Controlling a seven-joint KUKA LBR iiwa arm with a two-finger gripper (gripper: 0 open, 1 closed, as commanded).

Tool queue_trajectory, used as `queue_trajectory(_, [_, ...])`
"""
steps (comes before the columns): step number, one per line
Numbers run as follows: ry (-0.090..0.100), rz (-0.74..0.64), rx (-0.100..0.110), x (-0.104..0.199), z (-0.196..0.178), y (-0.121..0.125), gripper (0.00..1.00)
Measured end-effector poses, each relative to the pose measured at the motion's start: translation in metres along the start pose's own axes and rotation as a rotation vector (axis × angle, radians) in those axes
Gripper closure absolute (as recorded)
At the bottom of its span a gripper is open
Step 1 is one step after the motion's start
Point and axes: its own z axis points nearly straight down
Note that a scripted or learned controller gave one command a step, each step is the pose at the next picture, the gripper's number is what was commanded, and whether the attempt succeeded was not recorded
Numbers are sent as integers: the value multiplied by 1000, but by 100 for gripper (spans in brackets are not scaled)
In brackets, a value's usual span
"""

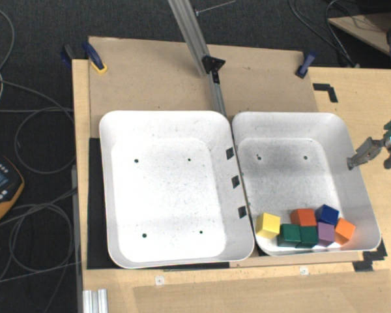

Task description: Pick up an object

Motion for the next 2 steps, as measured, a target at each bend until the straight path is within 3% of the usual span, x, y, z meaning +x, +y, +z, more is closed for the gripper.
queue_trajectory(1, [-1,-1,-4,0,-2,1,0])
queue_trajectory(2, [0,0,1,2,59,-5,0])
